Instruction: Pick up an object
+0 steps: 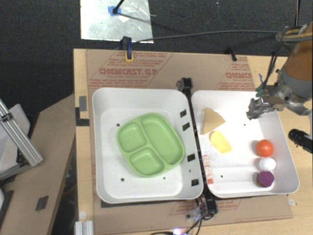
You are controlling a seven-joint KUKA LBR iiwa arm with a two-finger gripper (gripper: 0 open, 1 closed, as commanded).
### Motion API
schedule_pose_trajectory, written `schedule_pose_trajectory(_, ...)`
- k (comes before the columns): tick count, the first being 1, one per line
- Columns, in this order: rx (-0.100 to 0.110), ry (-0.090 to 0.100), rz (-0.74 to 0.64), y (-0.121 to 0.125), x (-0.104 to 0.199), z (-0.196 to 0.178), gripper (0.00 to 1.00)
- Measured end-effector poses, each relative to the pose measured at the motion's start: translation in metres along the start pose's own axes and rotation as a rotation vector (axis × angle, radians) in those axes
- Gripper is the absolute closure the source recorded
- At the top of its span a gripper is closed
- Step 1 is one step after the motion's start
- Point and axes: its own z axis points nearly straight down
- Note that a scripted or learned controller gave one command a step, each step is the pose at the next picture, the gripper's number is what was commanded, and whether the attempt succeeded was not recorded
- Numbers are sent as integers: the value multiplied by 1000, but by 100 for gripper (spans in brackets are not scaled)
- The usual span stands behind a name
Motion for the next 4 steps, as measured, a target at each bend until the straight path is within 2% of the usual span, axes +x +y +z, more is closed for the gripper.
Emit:
schedule_pose_trajectory(2,2,0,1,13,92,15,100)
schedule_pose_trajectory(4,1,0,1,53,185,45,100)
